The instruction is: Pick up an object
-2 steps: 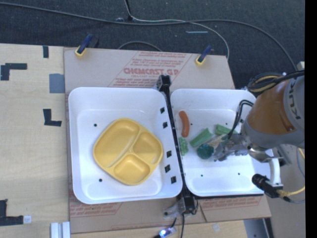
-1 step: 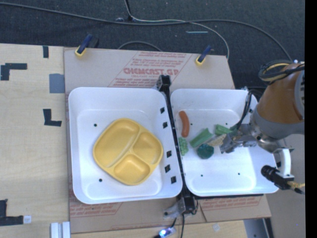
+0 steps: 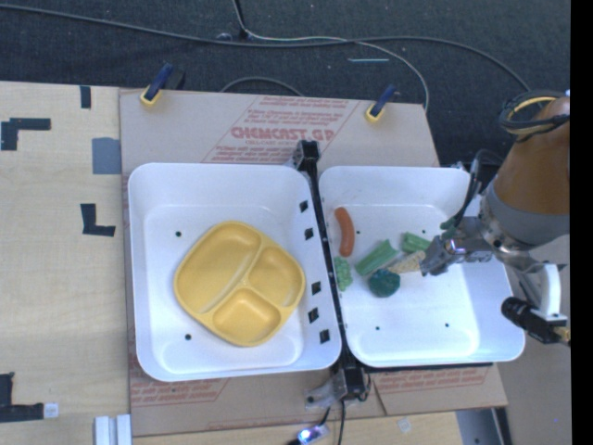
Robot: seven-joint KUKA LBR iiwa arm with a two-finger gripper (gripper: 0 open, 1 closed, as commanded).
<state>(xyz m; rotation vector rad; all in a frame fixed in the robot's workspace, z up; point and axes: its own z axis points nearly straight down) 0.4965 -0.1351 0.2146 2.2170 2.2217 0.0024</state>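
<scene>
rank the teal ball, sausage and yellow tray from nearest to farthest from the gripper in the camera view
From the gripper, in the right bin:
1. Teal ball, just left of it, same bin.
2. Sausage, by the divider, same bin.
3. Yellow tray, in the left bin.

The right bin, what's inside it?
The right bin holds an orange sausage, green pieces, a light green block and a dark green ball. The gripper covers whatever lies under it.
</scene>
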